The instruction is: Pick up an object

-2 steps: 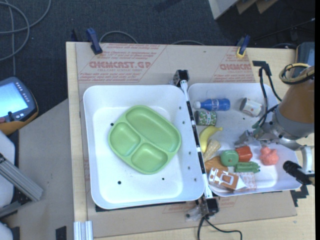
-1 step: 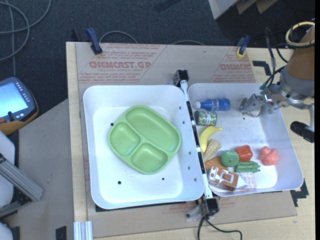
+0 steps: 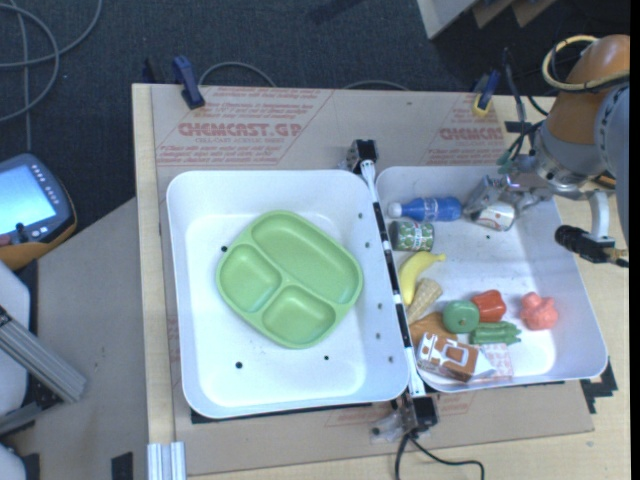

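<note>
two shallow white bins are seen side by side on the bench. the left bin [image 3: 200, 368] carries a green divided plate [image 3: 290, 278] near its middle, set at a slant.

the right bin [image 3: 580, 348] carries the loose objects. a blue and white bottle [image 3: 428, 209] lies on its side near the bin's far left corner, and a small green can [image 3: 411, 235] lies just beside it, toward the near edge. a yellow banana [image 3: 414, 271] is placed along the left wall, with a cone-shaped item [image 3: 424, 296] just beside it. near the near edge a green round piece [image 3: 461, 317], a red piece [image 3: 489, 305] and a green long piece [image 3: 495, 335] are clustered together, touching or nearly so. a brown and white packet [image 3: 447, 357] rests at the near left corner. a pink-red object [image 3: 539, 311] lies apart toward the right wall.

the gripper [image 3: 497, 211] is seen low over the far part of the right bin, just right of the bottle. how it is set cannot be told, and nothing is seen held in it.
</note>
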Controlling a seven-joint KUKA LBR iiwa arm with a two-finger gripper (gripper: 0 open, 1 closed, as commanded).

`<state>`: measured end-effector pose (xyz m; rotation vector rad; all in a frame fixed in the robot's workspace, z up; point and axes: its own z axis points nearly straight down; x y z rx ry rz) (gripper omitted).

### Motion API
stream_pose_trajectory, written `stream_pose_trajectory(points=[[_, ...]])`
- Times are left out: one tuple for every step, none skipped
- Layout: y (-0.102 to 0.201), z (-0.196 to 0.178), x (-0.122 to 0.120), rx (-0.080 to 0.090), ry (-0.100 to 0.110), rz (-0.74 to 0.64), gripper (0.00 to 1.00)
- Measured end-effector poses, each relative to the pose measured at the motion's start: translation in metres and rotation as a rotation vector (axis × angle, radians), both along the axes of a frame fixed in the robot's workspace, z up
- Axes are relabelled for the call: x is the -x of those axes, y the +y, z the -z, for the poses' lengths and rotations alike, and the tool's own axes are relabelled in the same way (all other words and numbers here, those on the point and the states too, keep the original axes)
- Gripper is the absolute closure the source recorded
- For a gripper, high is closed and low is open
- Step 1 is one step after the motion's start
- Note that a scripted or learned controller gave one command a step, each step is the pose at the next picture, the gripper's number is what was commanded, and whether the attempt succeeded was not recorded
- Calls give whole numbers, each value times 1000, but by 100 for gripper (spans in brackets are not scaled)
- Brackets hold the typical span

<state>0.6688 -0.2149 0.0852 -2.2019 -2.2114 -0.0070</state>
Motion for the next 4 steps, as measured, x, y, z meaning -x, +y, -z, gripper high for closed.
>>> stream_pose_trajectory(points=[[-1, -12, 0, 7, -9, -1, 100], [51, -6, 11, 25, -21, 9, 100], [99, -49, 16, 16, -11, 7, 100], [213, -103, 65, 13, -11, -6, 100]])
